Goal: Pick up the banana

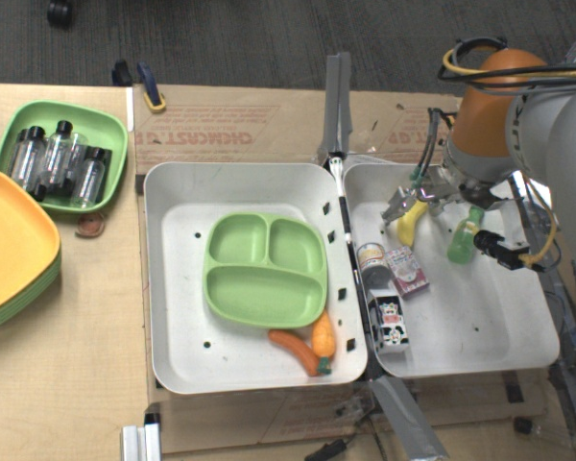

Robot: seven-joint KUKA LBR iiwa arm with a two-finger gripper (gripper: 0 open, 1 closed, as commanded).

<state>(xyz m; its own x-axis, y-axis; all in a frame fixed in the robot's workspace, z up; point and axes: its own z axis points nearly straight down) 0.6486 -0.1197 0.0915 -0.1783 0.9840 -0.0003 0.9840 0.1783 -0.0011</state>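
Gripper (410,202) positioned at the banana (409,221) in the right bin (480,349).

On the bench (58,373), from the left, I see stacked yellow plates (14,248) and a green tray of bottles (62,157). The left bin (173,257) holds a green divided plate (266,269), with a carrot (296,349) and a small orange item (323,335) at its lower edge. In the right bin, I see a can (372,260), a pink packet (408,270) and a cow-print carton (391,323). The banana lies in the bin's upper left area; the fingers sit around its upper end, and I cannot tell whether they are clamped on it. A green bottle (464,239) stands just right.
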